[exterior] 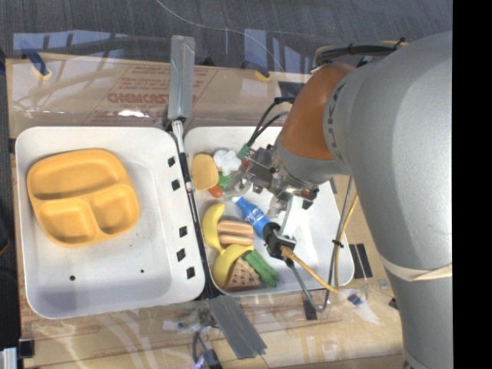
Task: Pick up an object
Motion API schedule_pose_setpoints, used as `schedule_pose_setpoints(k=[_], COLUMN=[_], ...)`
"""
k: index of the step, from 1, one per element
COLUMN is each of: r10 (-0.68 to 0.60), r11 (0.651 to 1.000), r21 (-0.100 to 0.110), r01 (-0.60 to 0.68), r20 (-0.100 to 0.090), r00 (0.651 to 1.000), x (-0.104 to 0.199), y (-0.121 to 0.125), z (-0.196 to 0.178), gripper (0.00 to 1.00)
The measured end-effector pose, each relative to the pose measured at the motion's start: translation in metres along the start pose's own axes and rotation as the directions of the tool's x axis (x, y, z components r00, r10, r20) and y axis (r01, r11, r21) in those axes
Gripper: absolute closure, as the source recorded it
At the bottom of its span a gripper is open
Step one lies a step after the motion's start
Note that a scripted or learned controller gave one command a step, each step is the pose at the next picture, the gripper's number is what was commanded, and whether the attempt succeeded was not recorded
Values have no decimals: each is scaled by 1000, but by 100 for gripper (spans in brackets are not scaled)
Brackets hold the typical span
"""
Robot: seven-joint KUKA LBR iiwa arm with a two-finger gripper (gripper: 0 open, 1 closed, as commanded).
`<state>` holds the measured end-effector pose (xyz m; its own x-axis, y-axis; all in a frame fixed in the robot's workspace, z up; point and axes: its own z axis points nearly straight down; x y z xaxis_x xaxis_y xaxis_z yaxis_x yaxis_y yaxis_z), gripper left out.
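Camera view from above, at a slant: two white bins side by side, left bin [100,283] and right bin [342,264], parted by a grey rail [181,75] running toward 12 o'clock.

In the left bin, toward 9 o'clock, a yellow divided tray [77,194], fully visible and lying flat.

Over the right bin, the grey arm [392,137] with its orange band [307,121], hiding much of the bin's 12-to-3 o'clock side. Gripper [257,177] low over the bin's middle, partly covered by the wrist and cables; open or closed, impossible to tell. Nothing visibly gripped.

Toys crowded along the right bin's 9 o'clock wall:
- tan round piece [204,171] at 11 o'clock, beside a white crumpled item [227,160] and a small green bit [225,181], both too small to identify;
- blue bottle [250,214] just below the gripper, tilted, lower end cut off by a black clip [278,244] carrying a yellow cable [311,277];
- banana [211,225] and hot dog [235,232] touching, at 8 o'clock;
- yellow wedge [229,264] and green piece [263,269] at 6 o'clock, overlapping, shapes hard to separate.
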<state>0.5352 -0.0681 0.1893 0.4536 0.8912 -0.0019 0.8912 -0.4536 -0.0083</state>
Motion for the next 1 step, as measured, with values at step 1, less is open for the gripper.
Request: schedule_pose_setpoints(k=[1], r10=[183], r11=[983], r21=[-2], r01=[-183], r20=[-3], r00=[983], x=[-35], y=[3], z=[98], gripper=[0])
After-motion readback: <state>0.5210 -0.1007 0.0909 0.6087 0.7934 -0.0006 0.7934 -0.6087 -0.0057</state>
